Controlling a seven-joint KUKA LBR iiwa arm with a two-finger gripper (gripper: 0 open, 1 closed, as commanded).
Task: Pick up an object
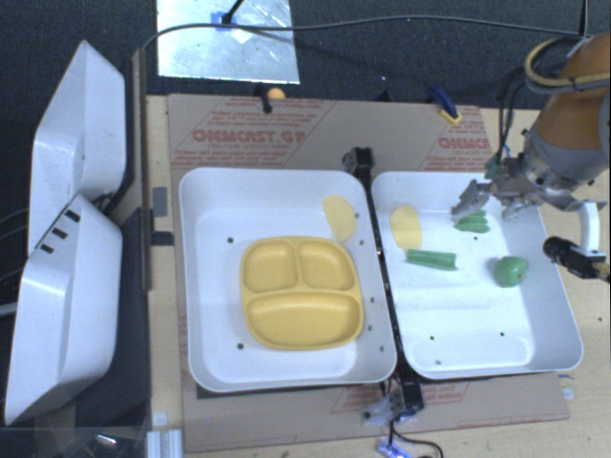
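Two shallow white bins sit side by side on the bench, the left bin (205,256) and the right bin (477,337). In the camera view the arm (571,113) reaches in from the right, and its gripper (495,198) hangs over the far part of the right bin. The jaws stand spread apart with nothing pinched between them.

Just below the jaws, nearly touching the near fingertip, lies a small green piece (471,222). Further toward the viewer and to the left of the jaws lies a long green stick (431,260). A rounded green lump (510,271) rests nearer the viewer and slightly right of the jaws. A pale yellow piece (407,227) lies to the left of the jaws, close to the wall between the bins.

Well to the left of the jaws, in the left bin, a yellow divided plate (302,291) lies flat, and a second pale yellow piece (340,218) leans by that bin's right wall.
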